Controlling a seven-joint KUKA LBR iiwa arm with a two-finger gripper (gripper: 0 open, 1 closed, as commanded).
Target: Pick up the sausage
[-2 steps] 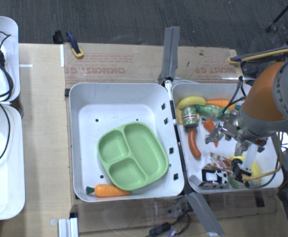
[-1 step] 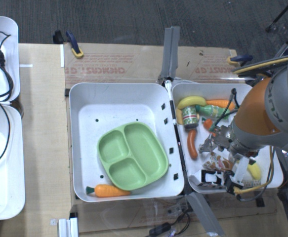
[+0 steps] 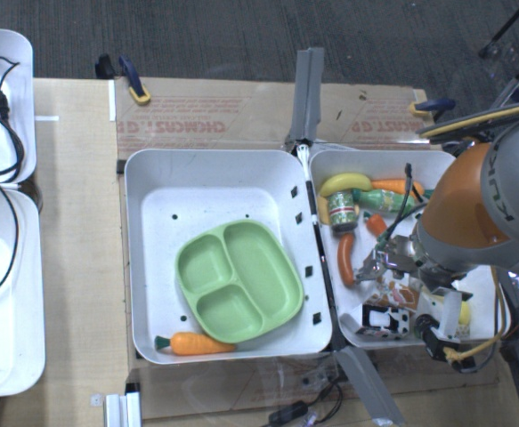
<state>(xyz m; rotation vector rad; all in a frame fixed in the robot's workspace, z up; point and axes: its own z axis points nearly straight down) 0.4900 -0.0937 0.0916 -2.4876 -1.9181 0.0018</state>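
Sausage point(image 3: 345, 258): a small reddish-orange link, lying lengthwise near the left wall of the right bin point(image 3: 323, 238), just below a small can point(image 3: 343, 212) and a banana point(image 3: 344, 183). Left end column of the bin, so the wall crowds one side.

Gripper point(image 3: 372, 265): just beside the sausage, on its right, low in the bin under the grey and orange arm point(image 3: 473, 212). State of the fingers: cannot tell, the metal parts blur together against clutter. No sign of the sausage between them; apparently lying free on the bin floor.

Handling, as a judgement: probably a toy food piece, light, smooth-skinned, fairly stiff or slightly yielding. Round section, so liable to roll or squirt out of a pinch taken off-centre. Not fragile.

Best hold: across the short width at mid-length, fingers straddling either long side. Little room on the wall side, so a slight nudge toward the bin's middle or a tilted approach likely needed.

Elsewhere: green divided plate point(image 3: 239, 280) and carrot point(image 3: 195, 343) in the left bin point(image 3: 139, 265), well apart from the work.
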